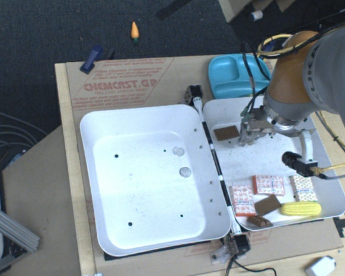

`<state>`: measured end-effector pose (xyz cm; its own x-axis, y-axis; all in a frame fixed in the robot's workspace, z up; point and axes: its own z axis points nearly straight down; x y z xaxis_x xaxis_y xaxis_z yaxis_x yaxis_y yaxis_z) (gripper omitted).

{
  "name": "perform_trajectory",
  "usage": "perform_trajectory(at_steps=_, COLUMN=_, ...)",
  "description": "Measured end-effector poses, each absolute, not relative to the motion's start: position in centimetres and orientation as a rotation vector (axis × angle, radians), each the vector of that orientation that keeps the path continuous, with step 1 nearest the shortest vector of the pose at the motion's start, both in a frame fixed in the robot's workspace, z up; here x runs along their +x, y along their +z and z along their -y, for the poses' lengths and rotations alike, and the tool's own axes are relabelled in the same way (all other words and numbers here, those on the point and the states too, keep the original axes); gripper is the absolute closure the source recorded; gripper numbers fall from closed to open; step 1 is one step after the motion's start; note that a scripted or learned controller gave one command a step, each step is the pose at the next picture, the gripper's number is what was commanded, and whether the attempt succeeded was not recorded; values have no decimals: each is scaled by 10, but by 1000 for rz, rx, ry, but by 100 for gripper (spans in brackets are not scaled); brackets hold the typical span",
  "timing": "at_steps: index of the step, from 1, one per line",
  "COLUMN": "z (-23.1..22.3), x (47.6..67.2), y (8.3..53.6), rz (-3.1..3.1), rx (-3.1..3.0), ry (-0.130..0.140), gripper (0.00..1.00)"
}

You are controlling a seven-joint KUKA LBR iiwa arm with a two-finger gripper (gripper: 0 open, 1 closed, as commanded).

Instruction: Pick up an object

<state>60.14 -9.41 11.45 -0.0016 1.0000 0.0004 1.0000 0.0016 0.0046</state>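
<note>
Beside claw (247, 132) (finger state unclear): brown block (225, 133); below, red-white packets (269, 184), yellow corn (301, 209)

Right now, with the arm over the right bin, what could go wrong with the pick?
1. The end effector sits beside the brown block, close to the right bin wall and divider; closing there may miss or push it away.
2. The yellow corn, brown piece and patterned packets lie crowded together, so a grasp there may catch two.
</note>
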Motion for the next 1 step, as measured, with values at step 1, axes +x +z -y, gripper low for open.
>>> perform_trajectory(at_steps=1, z=94, x=601, y=114, rz=-2221, rx=2218, ry=5, gripper=0)
